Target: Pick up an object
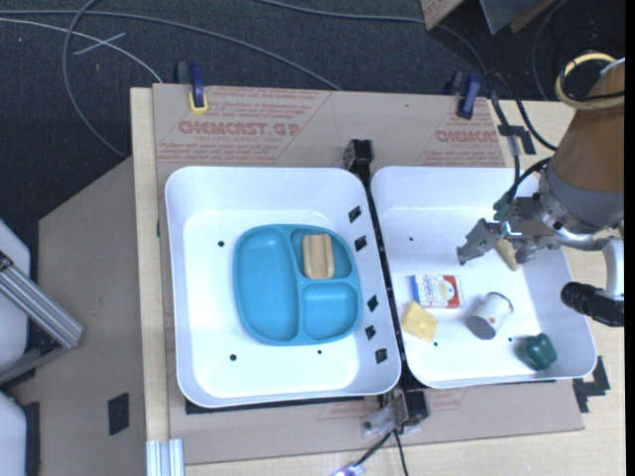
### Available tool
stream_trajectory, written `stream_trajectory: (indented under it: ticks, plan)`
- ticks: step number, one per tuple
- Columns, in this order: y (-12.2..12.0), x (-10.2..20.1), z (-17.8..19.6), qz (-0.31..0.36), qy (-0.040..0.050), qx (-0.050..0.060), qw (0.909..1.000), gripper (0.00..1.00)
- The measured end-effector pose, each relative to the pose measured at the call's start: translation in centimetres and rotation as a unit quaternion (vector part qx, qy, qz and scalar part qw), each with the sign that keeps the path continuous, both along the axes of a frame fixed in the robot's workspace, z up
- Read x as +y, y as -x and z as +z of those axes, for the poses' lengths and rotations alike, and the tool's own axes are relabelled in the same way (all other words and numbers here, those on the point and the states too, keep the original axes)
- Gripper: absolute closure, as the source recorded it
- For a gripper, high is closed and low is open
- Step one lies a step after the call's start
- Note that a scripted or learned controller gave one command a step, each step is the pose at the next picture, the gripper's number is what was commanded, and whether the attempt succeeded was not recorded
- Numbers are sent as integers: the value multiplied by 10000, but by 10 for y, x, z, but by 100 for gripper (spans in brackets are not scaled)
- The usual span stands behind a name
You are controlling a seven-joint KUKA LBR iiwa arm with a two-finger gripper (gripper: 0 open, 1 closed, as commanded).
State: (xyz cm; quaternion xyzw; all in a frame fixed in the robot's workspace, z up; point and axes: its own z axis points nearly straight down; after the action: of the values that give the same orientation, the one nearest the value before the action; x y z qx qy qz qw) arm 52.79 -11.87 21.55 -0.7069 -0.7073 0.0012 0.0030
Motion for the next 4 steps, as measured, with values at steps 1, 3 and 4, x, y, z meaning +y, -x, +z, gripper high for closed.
stream_trajectory:
  ticks: [1, 3, 4]
  plan:
    - [4, -5, -62, -6, -1, 10, 10000, 0]
    - [-2, -3, -106, -4, 15, -80, 10000, 100]
    - [-2, 6, -49, 7, 15, -59, 10000, 100]
